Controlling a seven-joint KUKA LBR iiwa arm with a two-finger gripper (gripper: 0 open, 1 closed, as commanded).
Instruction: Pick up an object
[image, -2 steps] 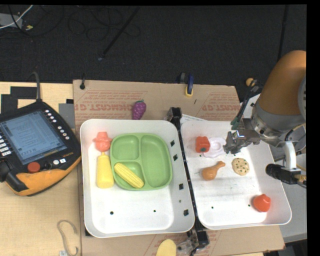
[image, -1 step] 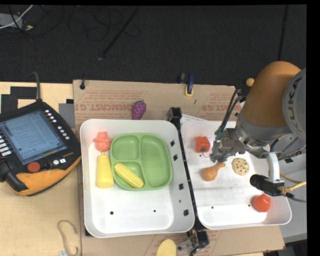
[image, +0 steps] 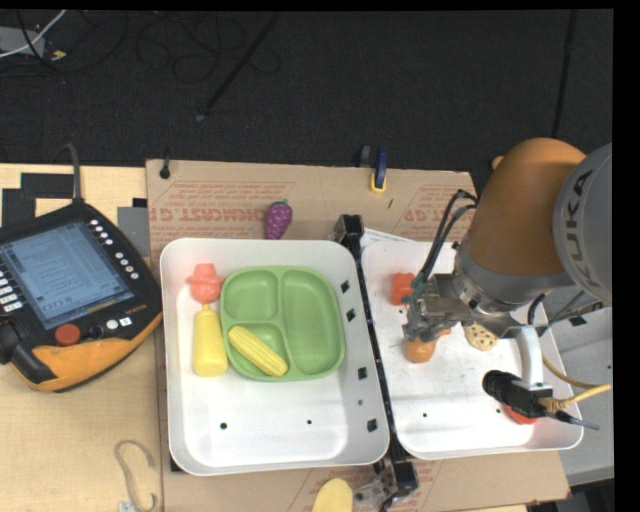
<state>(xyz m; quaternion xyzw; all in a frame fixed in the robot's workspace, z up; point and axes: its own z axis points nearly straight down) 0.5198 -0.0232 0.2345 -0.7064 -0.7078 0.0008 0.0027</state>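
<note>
looks like the pick's barely started; the tool (image: 421, 332) is down in the right bin (image: 440, 435) right over a small orange object (image: 419, 349), can't tell if it's gripping; nothing lifted yet

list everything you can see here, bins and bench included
left bin: 1, white, left half of the bench
right bin: 1, white, beside the left bin
divided plate: 1, green, in the left bin
toy corn: 1, yellow, lying on the plate's lower compartment
yellow bottle-shaped toy: 1, yellow, left of the plate
pink toy: 1, pink, left bin's top corner
orange block: 1, orange, right bin, upper left
orange round toy: 1, orange, under the gripper
cookie-like toy: 1, tan with dark spots, right bin
toy grapes: 1, purple, on cardboard behind the bins
teach pendant: 1, grey and orange, far left
gripper: 1, dark, over the right bin
</note>
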